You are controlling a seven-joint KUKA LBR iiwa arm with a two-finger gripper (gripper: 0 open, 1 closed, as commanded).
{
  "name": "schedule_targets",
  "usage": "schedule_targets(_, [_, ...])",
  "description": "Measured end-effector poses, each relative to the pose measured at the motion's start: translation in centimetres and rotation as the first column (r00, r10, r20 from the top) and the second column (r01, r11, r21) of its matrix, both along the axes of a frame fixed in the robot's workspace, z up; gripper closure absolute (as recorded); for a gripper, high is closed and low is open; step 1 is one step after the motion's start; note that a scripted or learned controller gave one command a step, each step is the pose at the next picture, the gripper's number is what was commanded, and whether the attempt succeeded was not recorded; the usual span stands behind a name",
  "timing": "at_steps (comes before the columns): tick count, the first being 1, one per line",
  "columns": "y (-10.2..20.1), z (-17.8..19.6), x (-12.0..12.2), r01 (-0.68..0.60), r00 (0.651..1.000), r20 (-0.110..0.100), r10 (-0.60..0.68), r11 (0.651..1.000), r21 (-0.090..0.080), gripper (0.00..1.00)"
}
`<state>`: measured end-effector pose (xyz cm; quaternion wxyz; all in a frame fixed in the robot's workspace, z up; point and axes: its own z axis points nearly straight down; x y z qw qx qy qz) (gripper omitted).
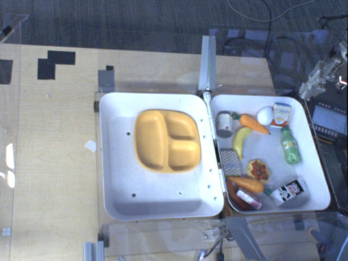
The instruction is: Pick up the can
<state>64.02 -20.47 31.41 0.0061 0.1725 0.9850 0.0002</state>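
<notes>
The can (224, 123) stands far-left in the right bin (321, 162), touching the banana (240, 141). I'd drop straight down, fingers straddling it, clear of the wall.

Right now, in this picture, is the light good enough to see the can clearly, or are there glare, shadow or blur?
In the camera view the light is even and soft; the can in the right bin reads clearly but small, its label too blurred to read. A faint shadow lies along the left bin's near wall. Bright glare marks sit on the bench at the far left. The yellow tray looks slightly soft.
</notes>
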Motion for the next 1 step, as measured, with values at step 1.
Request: schedule_targets(1, [0.01,0.59,0.6,-0.455,0.891,0.0,0.455,0.89,-0.006,1.0])
